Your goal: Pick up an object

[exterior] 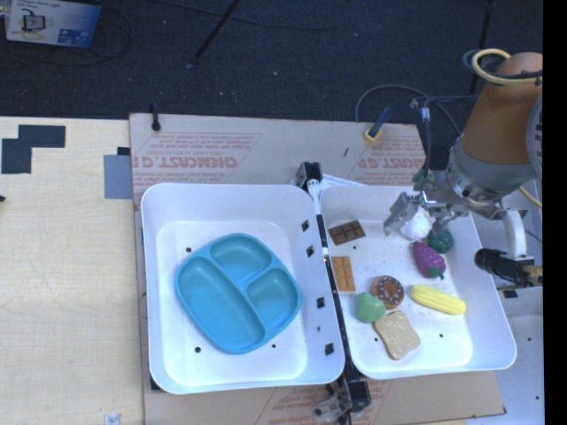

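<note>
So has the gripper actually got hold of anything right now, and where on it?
Cannot be told. The gripper is down in the right bin over a white object, beside the green toy, but the view doesn't settle a hold.

Probably a robotics lab: two white bins (226, 204) on cardboard, cables (390, 96) trailing over dark carpet.

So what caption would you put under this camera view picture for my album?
Robot hand hovers over toy food in the right white bin; a blue divided plastic plate sits in the left white bin.
</note>
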Available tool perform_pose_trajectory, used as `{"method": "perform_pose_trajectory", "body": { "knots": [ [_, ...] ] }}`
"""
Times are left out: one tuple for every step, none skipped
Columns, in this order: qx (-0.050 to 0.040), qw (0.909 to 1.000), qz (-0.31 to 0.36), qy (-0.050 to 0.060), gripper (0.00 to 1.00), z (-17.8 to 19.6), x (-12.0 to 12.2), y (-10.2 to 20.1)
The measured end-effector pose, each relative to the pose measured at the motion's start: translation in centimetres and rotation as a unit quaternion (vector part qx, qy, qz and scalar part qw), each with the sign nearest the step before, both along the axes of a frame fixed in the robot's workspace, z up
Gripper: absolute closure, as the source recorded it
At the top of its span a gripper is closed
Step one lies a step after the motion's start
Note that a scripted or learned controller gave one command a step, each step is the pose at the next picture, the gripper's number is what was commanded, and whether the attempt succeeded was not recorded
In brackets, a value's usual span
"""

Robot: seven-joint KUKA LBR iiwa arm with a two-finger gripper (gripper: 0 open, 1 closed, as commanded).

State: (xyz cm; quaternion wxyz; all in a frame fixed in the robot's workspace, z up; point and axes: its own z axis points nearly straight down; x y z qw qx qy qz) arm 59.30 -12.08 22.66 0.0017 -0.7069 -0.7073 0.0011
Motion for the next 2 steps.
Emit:
{"method": "perform_pose_trajectory", "body": {
  "knots": [
    [0.0003, 1.0000, -0.002, 0.001, 0.00, -7.7, -3.1, 1.7],
    [-0.0044, 0.9999, 0.000, -0.013, 0.00, -13.2, -7.5, 3.7]
  ]
}}
